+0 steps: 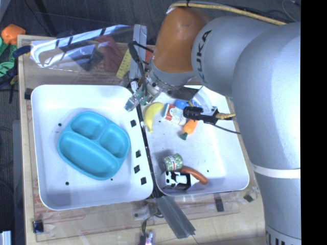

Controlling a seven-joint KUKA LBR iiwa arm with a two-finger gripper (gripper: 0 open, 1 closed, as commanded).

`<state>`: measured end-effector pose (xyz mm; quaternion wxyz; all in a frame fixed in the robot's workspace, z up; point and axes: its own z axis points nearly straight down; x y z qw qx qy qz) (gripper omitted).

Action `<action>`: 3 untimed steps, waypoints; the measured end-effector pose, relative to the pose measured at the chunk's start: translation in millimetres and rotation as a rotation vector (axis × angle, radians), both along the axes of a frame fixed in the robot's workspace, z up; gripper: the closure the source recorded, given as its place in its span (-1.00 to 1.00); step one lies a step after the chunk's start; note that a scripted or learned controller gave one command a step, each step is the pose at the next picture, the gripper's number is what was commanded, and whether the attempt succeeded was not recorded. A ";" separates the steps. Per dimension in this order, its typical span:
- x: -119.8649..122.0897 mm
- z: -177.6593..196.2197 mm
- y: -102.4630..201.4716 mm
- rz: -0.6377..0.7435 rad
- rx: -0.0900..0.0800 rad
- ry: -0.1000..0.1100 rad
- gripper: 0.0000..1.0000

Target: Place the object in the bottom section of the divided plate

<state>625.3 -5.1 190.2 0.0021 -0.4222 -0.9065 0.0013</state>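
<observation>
- The pincer (pixel 134 100) hangs low over the upper end of the ridge where the two white bins meet, just left of the banana (pixel 152 114). Its tip is small and partly lost under the wrist, so whether it is released or clenched I cannot tell, and I see nothing clearly gripped in it.
- The arm (pixel 245 70) comes in from the right, big and grey, with its orange band (pixel 176 34) right above the wrist. The letters "KUKA" run down the grey casing next to that band.
- The divided plate (pixel 94 144) is bright blue and lies in the left bin (pixel 46 188), tilted a little, with two smaller sections towards the top and one larger section at the bottom. All three sections look bare.
- The banana lies in the right bin (pixel 225 157), near its upper left corner, close to the ridge.
- Just right of the banana is a small white packet (pixel 175 115) with red and blue print; the print is too small to read.
- A small carrot (pixel 188 128) lies just below that packet.
- Near the lower edge of the right bin sit a greenish can (pixel 173 162), a black-and-white cow toy (pixel 176 180) and an orange sausage-shaped piece (pixel 196 174), all close together.
- A black cable (pixel 207 116) crosses above the right bin from the arm.
- On the desk (pixel 92 216) behind the bins lies a crumpled clear plastic bag (pixel 76 47).
</observation>
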 end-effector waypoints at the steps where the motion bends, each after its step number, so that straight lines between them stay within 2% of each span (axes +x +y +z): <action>1: -42.2 0.0 86.1 0.168 0.000 0.000 1.00; 2: -60.9 0.2 16.9 0.411 0.001 -0.001 1.00; 3: -95.1 0.1 70.6 0.844 0.004 -0.001 1.00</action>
